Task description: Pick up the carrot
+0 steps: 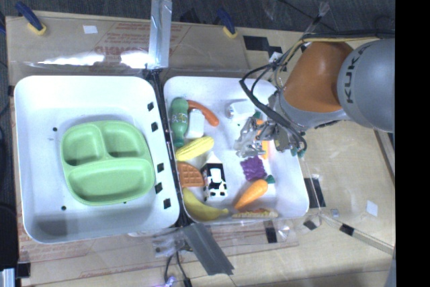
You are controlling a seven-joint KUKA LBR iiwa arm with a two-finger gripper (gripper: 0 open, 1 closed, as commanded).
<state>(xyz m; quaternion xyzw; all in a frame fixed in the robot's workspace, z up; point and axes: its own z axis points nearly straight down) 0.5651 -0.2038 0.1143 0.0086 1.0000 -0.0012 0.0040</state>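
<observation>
The carrot [250, 193] is orange with a small green top. It lies slanted near the front right corner of the right bin [295, 181]. My gripper [254, 138] hangs over the middle right of that bin, behind the carrot and apart from it. A bunch of purple grapes [252, 168] lies between the gripper and the carrot. The arm's orange band [316, 77] and grey wrist hide the bin's right rear corner.
The right bin also holds a green bottle [178, 114], an orange pepper [205, 113], a corn cob [195, 146], a waffle [190, 175], a black-and-white cow [215, 181] and a banana [201, 208]. A green divided plate [106, 161] sits in the left bin [33, 144].
</observation>
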